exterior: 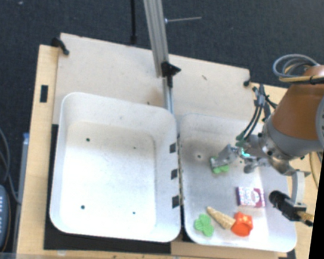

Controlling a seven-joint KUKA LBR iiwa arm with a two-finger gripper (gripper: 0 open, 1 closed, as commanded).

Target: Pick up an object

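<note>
The bins looked like matt white plastic, faintly speckled. The desk seemed pale, unvarnished wood. The slanted rail was brushed metal; the arm's orange band was glossy.

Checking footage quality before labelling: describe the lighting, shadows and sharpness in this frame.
Camera view: even, soft light, faint shadows inside the left bin; overall slightly soft and grainy; the gripper and the small green piece by it blur together; the purple packet print is unreadable.
</note>
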